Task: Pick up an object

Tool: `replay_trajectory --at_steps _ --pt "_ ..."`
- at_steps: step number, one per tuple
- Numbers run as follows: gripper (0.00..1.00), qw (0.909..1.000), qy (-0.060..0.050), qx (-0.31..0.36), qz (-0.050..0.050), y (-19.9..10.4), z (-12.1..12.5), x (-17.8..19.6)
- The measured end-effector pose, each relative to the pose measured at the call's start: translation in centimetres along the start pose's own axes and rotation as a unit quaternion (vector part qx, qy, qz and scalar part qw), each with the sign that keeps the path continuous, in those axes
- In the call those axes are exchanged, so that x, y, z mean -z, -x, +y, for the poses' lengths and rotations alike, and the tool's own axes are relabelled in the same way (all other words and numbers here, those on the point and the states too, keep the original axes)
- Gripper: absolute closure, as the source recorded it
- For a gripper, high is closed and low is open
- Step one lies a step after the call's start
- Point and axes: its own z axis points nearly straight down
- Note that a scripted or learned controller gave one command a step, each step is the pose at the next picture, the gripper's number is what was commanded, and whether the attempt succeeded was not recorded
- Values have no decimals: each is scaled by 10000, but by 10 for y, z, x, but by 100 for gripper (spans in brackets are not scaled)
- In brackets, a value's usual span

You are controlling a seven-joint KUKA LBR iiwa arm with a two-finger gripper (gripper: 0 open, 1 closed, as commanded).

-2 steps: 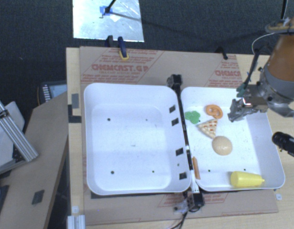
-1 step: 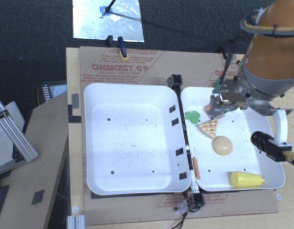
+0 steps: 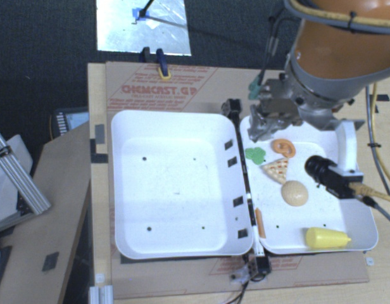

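Note:
The right bin (image 3: 363, 230) holds several small objects: a green leaf-like piece (image 3: 254, 154), a brown pretzel (image 3: 283, 147), a tan wedge (image 3: 276, 169), a beige round bun (image 3: 295, 193), a yellow piece (image 3: 327, 237) near the front, and a thin orange stick (image 3: 259, 223) by the divider. My gripper (image 3: 263, 128) hangs over the back left part of that bin, just above the green piece and to the left of the pretzel. Nothing shows between its fingers.
The left bin (image 3: 176, 182) lies beside the right one, with black clips (image 3: 233, 163) along the shared edge. A black cylindrical part (image 3: 328, 173) with cables reaches over the right bin's right side. The arm's large orange body (image 3: 347, 18) looms over the back right.

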Motion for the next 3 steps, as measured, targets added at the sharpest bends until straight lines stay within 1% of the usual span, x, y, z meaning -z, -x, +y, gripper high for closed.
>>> replay_trajectory --at_steps 1,2,3 --pt "100 10000 -26 -7 -6 -69 0 11" --pt "100 10000 11 -27 6 -116 43 91" --pt "0 10000 -37 -43 -16 -114 42 87"
